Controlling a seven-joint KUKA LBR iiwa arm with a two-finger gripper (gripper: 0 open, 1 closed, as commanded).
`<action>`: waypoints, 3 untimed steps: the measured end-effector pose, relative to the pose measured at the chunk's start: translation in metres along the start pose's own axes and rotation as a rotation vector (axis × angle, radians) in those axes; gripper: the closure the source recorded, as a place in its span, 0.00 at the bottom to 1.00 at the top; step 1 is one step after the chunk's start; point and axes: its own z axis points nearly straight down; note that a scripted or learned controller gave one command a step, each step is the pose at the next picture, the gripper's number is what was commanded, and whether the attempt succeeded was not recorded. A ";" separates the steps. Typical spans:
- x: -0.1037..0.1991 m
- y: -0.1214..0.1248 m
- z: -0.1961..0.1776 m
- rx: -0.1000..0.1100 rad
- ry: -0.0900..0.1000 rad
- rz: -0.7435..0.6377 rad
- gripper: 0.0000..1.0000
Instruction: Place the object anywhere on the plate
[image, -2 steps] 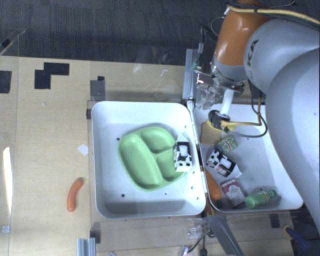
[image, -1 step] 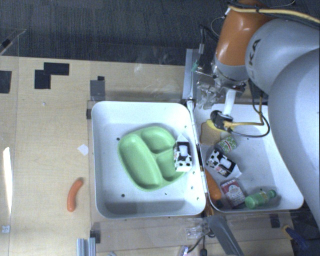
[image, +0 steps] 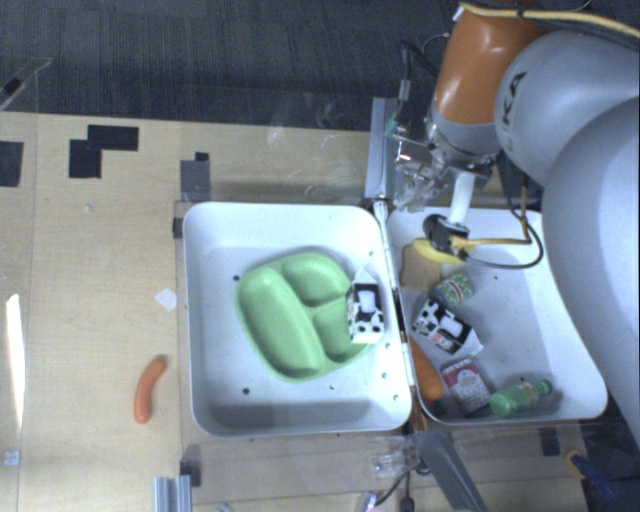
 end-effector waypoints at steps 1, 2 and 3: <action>0.002 0.001 -0.012 -0.007 0.002 -0.005 1.00; 0.000 -0.002 0.012 0.008 -0.002 0.036 1.00; 0.001 -0.001 -0.001 0.002 0.000 0.030 1.00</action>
